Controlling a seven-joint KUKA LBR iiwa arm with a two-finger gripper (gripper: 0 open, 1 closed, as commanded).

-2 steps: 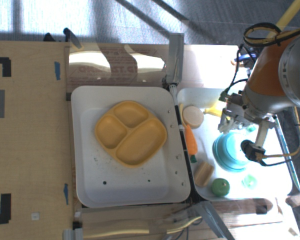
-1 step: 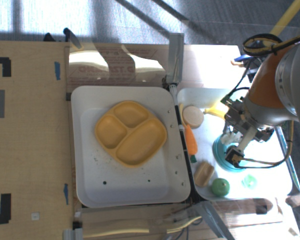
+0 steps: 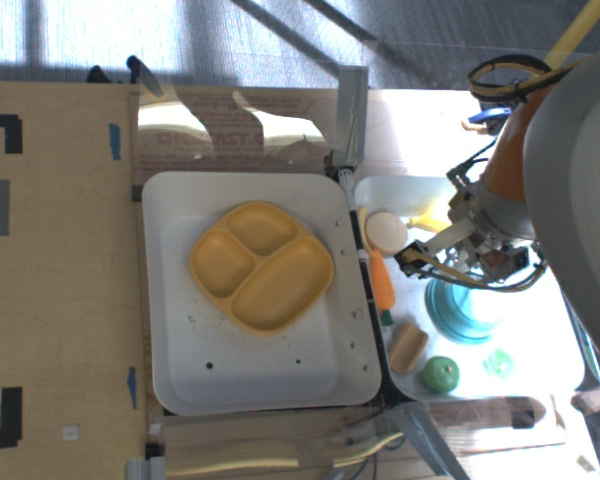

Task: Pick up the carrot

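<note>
Camera view: arm hides much of the right bin [image 3: 570,363] beside carrot [image 3: 381,280].

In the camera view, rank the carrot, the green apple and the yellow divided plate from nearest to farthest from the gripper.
From the gripper:
1. Carrot, just left of it, along the right bin's left wall.
2. Green apple, below it, near the right bin's front edge.
3. Yellow divided plate, in the left bin, farthest.

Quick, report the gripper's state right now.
Gripper: cannot be told from this view whether open or closed; it sits in the right bin just right of the carrot, with nothing visibly held.
</note>
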